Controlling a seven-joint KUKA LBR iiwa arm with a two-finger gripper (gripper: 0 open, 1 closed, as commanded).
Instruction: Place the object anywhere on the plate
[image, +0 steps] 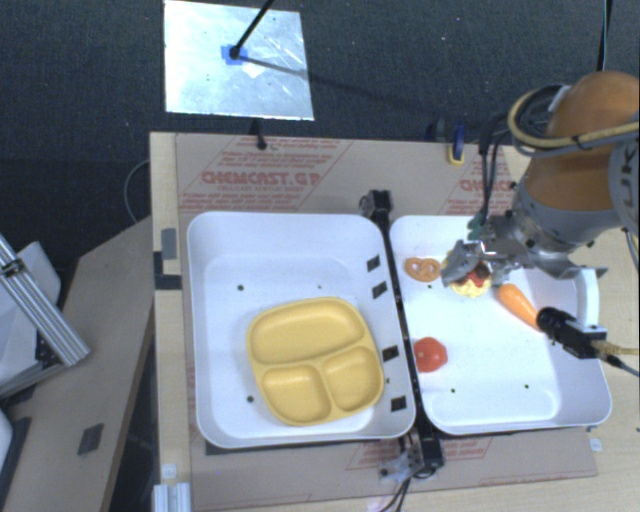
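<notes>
Plate (315, 358), yellow and three-compartment, is seen in the left bin (215, 250). End effector (468, 268) is positioned low in the right bin (575, 405) over a small yellow-and-red item (470, 286); finger state cannot be told. Pretzel (422, 268), carrot (517, 302) and tomato (430, 354) are located in that same bin.

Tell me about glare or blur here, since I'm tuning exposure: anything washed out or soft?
Camera view: the foil sheet behind the bench glares brightly; the white bins read near-overexposed but keep their edges; the yellow plate is evenly lit; the gripper and the small items beside it look soft.
</notes>
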